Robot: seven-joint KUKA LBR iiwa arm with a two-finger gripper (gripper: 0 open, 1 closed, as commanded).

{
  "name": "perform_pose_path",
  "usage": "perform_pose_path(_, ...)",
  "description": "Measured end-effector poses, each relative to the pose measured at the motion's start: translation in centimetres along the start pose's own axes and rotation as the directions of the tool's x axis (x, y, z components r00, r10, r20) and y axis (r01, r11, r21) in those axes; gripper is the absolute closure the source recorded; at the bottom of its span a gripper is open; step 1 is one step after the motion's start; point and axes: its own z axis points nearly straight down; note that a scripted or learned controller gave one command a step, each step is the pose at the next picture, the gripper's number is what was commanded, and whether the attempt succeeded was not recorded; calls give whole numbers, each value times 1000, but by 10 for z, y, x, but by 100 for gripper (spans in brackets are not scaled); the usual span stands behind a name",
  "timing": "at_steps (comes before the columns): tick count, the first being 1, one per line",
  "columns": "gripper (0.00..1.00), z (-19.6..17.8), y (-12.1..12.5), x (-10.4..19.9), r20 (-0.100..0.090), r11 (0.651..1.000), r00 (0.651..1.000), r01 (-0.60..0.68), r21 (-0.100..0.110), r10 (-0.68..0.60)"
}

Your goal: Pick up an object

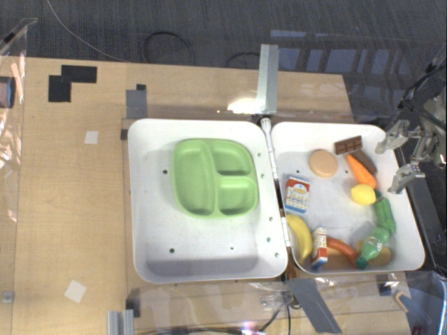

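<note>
On the worktop [63, 208] we see the left bin [150, 257] holding a green divided plate [214, 178]. In the right bin [412, 246] lie a banana [301, 234], a small carton [297, 194], a round biscuit [323, 163], a carrot [361, 169] and a lemon [362, 195]. Past that bin's right rim hangs the gripper [405, 158], its fingers spread and pinching nothing.

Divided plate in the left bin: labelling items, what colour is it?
Light green, plain; the divided plate shows clearly in the camera view.
</note>
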Motion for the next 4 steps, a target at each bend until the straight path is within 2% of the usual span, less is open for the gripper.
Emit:
perform_pose_path(1,0,155,-12,-43,-12,983,983,181,-8,-181)
perform_pose_path(2,0,188,-11,-38,5,993,993,116,1,-116)
perform_pose_path(3,100,173,-9,-42,15,992,992,124,5,-124)
perform_pose_path(4,0,174,-9,-42,14,992,992,124,4,-124)
